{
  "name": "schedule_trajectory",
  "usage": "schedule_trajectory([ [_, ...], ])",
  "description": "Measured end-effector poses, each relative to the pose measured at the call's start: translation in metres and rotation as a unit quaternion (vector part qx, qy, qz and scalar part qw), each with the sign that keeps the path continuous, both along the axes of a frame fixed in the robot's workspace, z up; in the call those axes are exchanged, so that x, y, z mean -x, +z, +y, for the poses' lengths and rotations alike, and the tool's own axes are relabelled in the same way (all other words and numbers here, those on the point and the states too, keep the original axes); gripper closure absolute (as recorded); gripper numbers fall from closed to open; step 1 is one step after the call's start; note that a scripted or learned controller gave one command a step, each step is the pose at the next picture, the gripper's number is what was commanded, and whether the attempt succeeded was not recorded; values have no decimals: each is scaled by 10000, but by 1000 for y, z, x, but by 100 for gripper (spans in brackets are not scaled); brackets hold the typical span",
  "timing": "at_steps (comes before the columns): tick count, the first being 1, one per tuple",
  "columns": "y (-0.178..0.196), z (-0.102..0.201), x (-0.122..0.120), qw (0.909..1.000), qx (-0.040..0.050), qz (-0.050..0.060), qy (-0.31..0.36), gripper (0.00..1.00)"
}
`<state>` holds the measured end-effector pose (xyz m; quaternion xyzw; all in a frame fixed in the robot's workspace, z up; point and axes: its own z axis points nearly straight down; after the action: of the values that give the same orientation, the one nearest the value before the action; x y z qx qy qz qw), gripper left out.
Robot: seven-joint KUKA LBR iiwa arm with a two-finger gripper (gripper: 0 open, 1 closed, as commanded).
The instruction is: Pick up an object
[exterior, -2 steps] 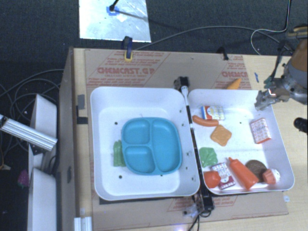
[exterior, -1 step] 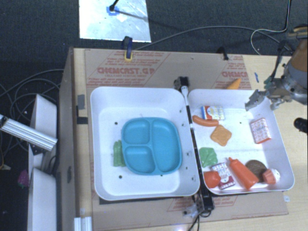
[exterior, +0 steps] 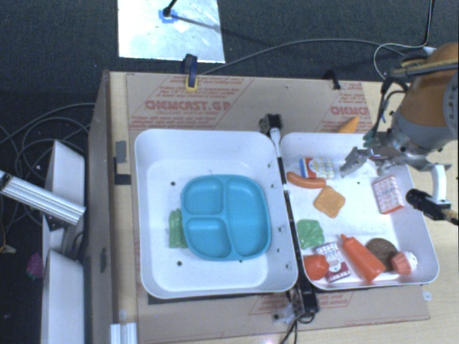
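Grey two-finger gripper (exterior: pixel 356 160) over the right white bin (exterior: pixel 423 244) — fingers' state unclear, near the flat orange cracker-shaped toy (exterior: pixel 329 201).

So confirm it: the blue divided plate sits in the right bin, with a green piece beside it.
Wrong bin. The camera view shows the blue divided plate in the left bin, with the green piece beside it.

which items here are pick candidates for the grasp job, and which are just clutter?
In play:
pincer, above the right bin
hot dog
orange toast piece
red-and-white card
ketchup bottle
green piece

Lying about:
blue divided plate in the left bin
orange carrot on the cardboard
foil sheet
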<state>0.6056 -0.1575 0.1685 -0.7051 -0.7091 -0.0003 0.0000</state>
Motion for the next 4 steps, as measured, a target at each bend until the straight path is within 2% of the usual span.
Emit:
schedule_trajectory([
  [1,-70,41,24,10000,-3,7,-5,0],
  [2,-84,50,37,10000,1,-1,-20,0],
  [3,-73,50,36,10000,3,-8,-12,100],
  [4,-63,50,35,10000,3,-16,-9,100],
])
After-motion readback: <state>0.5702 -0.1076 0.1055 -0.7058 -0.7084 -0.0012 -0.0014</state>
